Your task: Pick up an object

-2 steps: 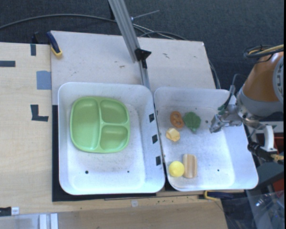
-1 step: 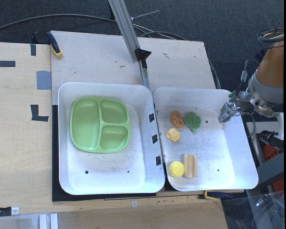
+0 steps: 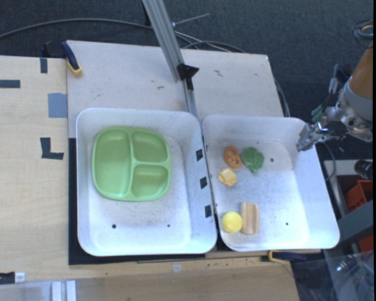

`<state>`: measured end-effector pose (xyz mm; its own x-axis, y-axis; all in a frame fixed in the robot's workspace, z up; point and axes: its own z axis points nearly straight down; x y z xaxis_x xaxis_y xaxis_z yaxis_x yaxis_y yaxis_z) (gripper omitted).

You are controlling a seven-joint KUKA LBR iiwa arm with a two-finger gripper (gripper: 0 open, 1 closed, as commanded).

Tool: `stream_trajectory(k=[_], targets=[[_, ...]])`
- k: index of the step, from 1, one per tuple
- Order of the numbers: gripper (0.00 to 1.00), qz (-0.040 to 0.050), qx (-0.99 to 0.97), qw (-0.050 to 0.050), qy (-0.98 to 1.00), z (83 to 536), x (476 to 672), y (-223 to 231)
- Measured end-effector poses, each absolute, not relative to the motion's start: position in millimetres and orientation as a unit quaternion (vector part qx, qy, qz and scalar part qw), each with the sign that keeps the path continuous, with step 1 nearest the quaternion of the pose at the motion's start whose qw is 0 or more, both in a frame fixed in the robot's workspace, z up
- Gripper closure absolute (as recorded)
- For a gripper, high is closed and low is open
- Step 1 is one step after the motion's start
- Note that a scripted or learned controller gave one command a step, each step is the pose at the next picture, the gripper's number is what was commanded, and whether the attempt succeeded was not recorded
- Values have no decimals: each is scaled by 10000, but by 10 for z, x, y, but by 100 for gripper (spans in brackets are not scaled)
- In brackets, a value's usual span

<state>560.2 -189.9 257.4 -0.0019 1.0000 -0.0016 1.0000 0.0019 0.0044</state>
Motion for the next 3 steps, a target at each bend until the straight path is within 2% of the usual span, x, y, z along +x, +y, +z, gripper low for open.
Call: stream_trajectory(k=[3], targets=[[100, -5, 7051, -8, 7091, 2442, 6085, -568]])
